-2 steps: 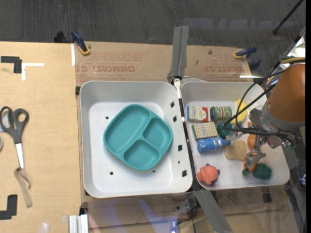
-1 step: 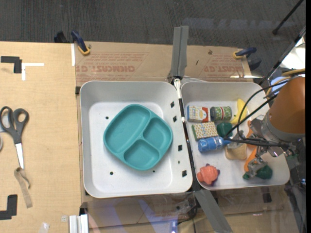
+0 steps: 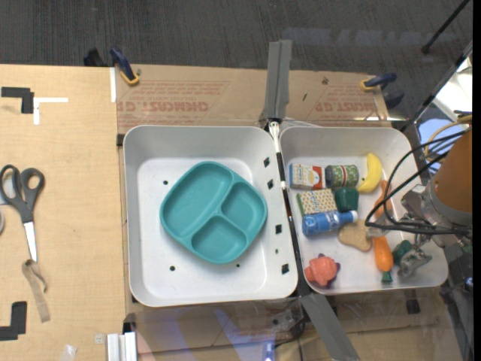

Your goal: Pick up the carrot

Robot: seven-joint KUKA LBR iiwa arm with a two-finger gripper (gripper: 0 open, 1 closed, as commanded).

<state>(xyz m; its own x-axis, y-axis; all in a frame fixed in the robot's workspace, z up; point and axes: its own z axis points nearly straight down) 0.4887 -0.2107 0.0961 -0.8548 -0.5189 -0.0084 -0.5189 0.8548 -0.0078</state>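
Carrot sits near the right bin's front right corner, long axis running back to front, green tip toward the front edge. Cookie just left of it, pink toy further left. Hand right beside it, can't tell if open.

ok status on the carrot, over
End effector low in right bin, beside carrot. Carrot lying free near front wall, not held. Cookie and cables crowd it.

Your carrot: small, orange, green stem end pointing toward the near rim. Lying flat, roughly lengthwise front-to-back, in the right bin near its front-right corner.
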